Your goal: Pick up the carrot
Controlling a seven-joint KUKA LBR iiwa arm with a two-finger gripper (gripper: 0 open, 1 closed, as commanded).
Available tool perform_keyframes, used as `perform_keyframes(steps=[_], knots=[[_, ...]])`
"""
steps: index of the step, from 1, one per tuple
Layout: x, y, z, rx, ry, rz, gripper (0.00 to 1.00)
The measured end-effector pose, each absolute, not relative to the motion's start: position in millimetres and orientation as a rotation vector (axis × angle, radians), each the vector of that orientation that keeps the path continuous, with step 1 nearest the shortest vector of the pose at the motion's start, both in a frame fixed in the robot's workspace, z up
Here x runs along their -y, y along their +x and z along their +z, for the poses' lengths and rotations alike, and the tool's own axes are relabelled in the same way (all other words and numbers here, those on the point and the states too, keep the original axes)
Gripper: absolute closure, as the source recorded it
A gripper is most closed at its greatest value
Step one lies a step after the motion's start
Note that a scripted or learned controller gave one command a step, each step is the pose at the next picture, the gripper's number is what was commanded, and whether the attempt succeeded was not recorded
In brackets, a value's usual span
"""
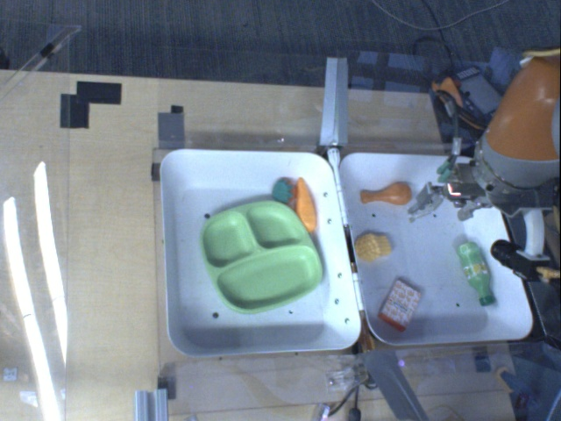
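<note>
The carrot (305,204) lies in the left bin (180,235), well to the left of the jaws (427,200) and across the divider between the two bins. Its long axis runs nearly up and down the view, tilted a little, with the upper end leaning left toward a small dark green piece (282,190) that touches it; which end is the tip is hard to say at this size. The carrot rests against the upper right edge of a green divided tray (261,254), close to the bin's right wall. The arm (526,130) comes in from the right over the right bin (438,323), its orange band high at the edge and the wrist bent down and leftward, so the jaws point left over the bin's upper part. The jaws appear slightly apart with nothing between them. Just to their left lies a tan drumstick-shaped piece (387,194). Below and left of them sits a yellow corn piece (372,246), farther below a red and white box (401,303), and below to the right a green bottle (474,271).
</note>
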State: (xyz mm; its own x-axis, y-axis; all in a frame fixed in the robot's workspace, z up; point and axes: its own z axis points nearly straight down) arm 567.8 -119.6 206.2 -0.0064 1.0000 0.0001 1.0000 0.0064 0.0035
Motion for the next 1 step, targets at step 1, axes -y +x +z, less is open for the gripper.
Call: perform_keyframes(steps=[1], knots=[[114.9,623.7,129.5,-2.227,2.211,0.004,0.00]])
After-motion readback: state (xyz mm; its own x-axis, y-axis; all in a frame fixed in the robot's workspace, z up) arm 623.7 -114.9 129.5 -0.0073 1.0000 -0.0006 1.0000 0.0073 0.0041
